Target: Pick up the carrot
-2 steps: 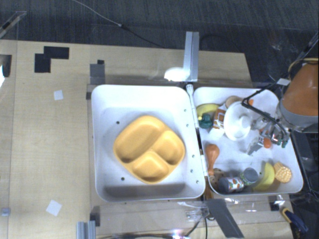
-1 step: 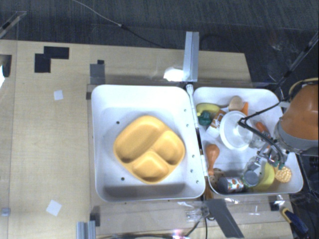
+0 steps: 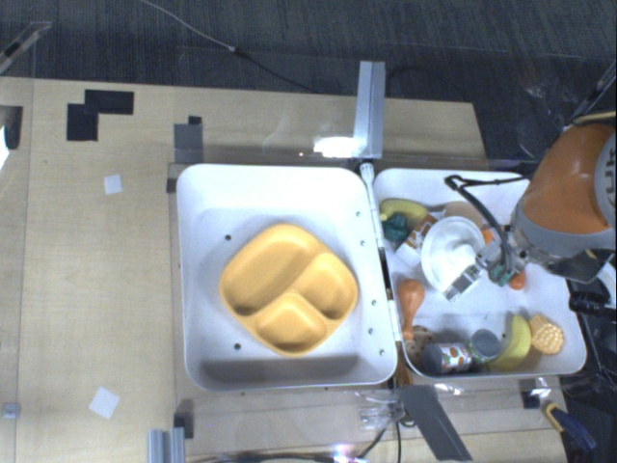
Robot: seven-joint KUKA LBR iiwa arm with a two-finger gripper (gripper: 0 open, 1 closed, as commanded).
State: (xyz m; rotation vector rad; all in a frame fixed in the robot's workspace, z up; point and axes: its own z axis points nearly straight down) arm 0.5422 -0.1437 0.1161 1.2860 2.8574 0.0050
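Two bins (image 3: 193, 287) on the surface; everything loose is in the right one, and I'll place things off the white bowl (image 3: 450, 249) in its middle.

Carrot (image 3: 412, 302): just left of and below the bowl, close to the bin's left wall, fat end up, thin end pointing down toward the dark can (image 3: 443, 357). Looks like a plastic toy, so my guess is light, rigid, smooth and a bit slippery. Not fragile. The taper will tend to squirt it out of a pinch near the tip.

Best hold, I'd say: across the thick upper half, jaws closing across the short axis. Wall clearance on the left side looks tight, so the approach angle matters. The can sits close under the thin end, so stay off that end.

Gripper (image 3: 479, 270): over the bowl's lower right edge, right of the carrot and apart from it. Jaws state: cannot tell from this angle, too small and overlapping the bowl. Nothing visibly held.

Other clutter: banana (image 3: 405, 207) above left of the bowl, second banana (image 3: 521, 336) and a round cracker (image 3: 547, 336) below right. Yellow divided plate (image 3: 289, 285) sits in the left bin, out of the way.
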